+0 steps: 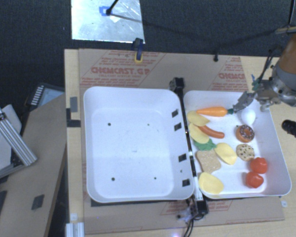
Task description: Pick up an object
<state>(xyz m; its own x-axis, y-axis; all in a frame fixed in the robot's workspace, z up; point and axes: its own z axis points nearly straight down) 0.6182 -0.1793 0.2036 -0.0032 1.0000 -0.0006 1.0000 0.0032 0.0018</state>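
The gripper [247, 102], whose grasp state cannot be determined, is positioned just above the white egg [248, 116], beside the carrot's [212, 111] green tip.

Toy foods, among them a carrot [211, 111], lie scattered in the right bin [278, 147].

Dark carpeted floor [197, 14] across top of frame. Shiny metal sheet [106, 13] upper left. Tan cardboard-covered surface [153, 68] with red print, centre. Aluminium extrusion [10, 135] at left edge, over a tan side panel [39, 181].
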